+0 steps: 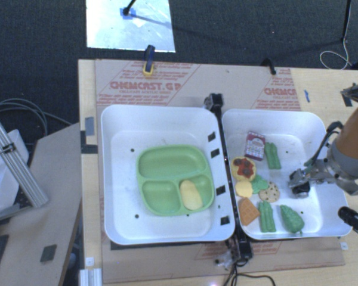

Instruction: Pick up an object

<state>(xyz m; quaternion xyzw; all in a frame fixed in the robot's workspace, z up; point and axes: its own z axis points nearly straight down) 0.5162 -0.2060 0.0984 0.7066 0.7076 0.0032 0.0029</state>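
Pincer (299, 183) is hanging low in the right shallow white plastic bin (310, 123), over bare floor near its right side, and I honestly can't tell its state from this angle (it's just a dark blob at the end of the grey arm), nor is anything visibly held in it. So I'd call this the approach step, nothing picked yet.

Candidates are all clustered along the left side of that bin: a round speckled cookie (270, 192) is nearest the pincer, just to its left, with a green leafy toy vegetable (292, 219) below it and a green toy pickle (272, 155) higher up. Further left sit a red-topped pizza piece (244, 167) and an orange cracker (247, 211).

Left bin (161, 118) holds a green divided plastic tray (167, 165) with a yellow toy potato (191, 194) in its lower-right compartment.

Next move, my guess: shift left over the cookie or down over the leafy one, centre on it, then drop and close.
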